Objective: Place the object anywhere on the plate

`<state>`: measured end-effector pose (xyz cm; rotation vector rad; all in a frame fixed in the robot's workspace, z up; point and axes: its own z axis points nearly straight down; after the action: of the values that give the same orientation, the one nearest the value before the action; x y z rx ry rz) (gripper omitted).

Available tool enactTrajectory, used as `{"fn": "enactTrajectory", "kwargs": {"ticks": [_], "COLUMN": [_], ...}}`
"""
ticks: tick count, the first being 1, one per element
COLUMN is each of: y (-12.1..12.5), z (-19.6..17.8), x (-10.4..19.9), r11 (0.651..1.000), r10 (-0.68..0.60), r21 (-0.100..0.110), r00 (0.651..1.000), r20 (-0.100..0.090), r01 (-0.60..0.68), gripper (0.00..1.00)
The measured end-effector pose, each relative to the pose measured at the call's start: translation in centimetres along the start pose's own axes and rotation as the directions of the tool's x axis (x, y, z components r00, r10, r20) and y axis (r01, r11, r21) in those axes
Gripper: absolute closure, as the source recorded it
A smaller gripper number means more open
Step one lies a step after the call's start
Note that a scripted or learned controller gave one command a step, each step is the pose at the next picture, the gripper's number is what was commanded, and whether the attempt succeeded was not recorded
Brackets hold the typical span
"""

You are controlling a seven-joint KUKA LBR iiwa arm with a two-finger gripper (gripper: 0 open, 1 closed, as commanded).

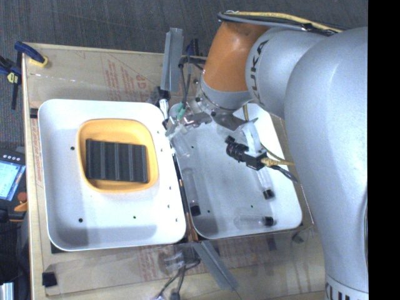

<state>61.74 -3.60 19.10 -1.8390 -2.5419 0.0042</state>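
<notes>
grey arm [312, 136], smooth rounded metal casing, fills the right side and sits nearest the camera; glossy orange band [228, 58] above the wrist. gripper [178, 122] is at the upper-left corner of the right bin [250, 220], close to the rim shared with the left bin [106, 233]; greenish part visible at its tip, fingers too small and cluttered to read, so cannot tell whether they are apart or closed, or whether anything is between them. black cable fitting [240, 152] hangs below the wrist.

both bins are shallow, white, matte plastic with rounded corners, side by side on a plywood bench [94, 67]. plate [117, 155] lies in the left bin: yellow-orange, rounded-rectangle shape, raised rim. on its centre rests a dark object [117, 161], rectangular, ribbed with parallel vertical grooves. right bin holds clear, hard-to-read items near its lower edge.
</notes>
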Motion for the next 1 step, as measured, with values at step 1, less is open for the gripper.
{"fn": "enactTrajectory", "kwargs": {"ticks": [1], "y": [0.63], "z": [0.05], "x": [5.62], "r11": [0.995], "r10": [-0.104], "r21": [0.001], "r00": [0.995], "r20": [0.0], "r01": [0.104], "gripper": [1.0]}}
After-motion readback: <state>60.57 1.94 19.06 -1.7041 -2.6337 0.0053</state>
